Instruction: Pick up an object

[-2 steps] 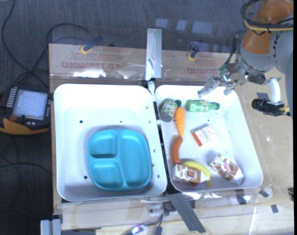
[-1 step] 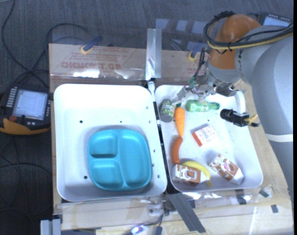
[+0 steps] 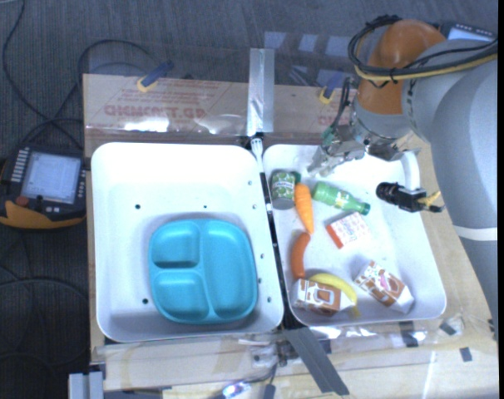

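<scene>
Left bin (image 3: 111, 223): holds one blue divided tray (image 3: 204, 271), well apart from the claw. Right bin (image 3: 418, 248), left to right — green can (image 3: 284, 184), carrot (image 3: 304, 207), a second orange piece (image 3: 298, 254), green bottle (image 3: 339, 196), red-and-white packet (image 3: 348, 229), banana (image 3: 337, 284), two printed cartons (image 3: 383, 283). Claw (image 3: 331, 158): at the bin's far edge, nothing seen between its fingers; whether spread or closed cannot be told. Likeliest target, by judgement: the green bottle — just below the claw, long axis running left-right, slightly tilted.

The hand (image 3: 335, 155) is too blurred to read its fingers.
</scene>
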Motion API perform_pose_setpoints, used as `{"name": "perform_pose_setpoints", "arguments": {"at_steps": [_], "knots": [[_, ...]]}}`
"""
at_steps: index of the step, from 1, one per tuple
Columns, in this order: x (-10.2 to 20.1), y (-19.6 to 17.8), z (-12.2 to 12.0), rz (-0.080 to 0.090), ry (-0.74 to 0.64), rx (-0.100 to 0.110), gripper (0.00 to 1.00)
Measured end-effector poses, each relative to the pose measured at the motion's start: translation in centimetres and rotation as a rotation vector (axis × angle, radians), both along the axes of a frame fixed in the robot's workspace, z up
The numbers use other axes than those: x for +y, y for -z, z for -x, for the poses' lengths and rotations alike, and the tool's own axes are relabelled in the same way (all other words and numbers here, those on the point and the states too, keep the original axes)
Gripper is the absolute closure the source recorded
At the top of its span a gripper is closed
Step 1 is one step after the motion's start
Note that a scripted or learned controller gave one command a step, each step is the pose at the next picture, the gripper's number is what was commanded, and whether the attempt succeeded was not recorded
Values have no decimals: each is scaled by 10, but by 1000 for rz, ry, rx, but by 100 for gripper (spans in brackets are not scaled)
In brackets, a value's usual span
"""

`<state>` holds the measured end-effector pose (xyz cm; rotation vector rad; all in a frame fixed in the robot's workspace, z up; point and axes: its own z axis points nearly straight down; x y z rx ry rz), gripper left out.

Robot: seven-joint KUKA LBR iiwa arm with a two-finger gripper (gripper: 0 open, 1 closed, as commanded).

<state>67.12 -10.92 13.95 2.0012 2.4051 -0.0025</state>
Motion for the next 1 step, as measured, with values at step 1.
{"name": "perform_pose_setpoints", "arguments": {"at_steps": [1], "knots": [[0, 0, 0, 0, 0, 1, 0]]}}
